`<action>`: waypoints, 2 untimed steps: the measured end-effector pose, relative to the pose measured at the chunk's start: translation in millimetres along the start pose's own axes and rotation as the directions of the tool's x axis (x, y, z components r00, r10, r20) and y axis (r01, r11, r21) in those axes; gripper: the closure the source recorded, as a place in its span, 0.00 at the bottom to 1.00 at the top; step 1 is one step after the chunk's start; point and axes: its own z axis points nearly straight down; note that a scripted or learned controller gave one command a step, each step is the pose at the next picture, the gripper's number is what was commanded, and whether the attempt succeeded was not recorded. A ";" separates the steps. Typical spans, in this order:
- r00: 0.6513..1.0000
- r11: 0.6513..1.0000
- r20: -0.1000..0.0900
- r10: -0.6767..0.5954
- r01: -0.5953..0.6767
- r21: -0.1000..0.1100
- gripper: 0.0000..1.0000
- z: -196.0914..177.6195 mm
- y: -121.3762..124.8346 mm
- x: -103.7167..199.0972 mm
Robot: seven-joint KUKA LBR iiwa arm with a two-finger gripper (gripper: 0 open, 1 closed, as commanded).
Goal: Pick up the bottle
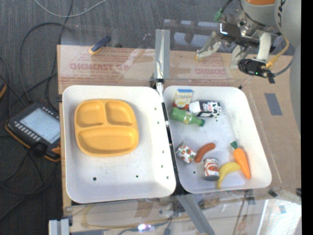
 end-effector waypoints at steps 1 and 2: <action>1.000 1.000 0.000 -0.021 0.021 0.003 0.00 130.5 8.5 -35.2; 0.998 0.998 -0.002 -0.067 0.067 0.002 0.00 229.6 8.5 -31.9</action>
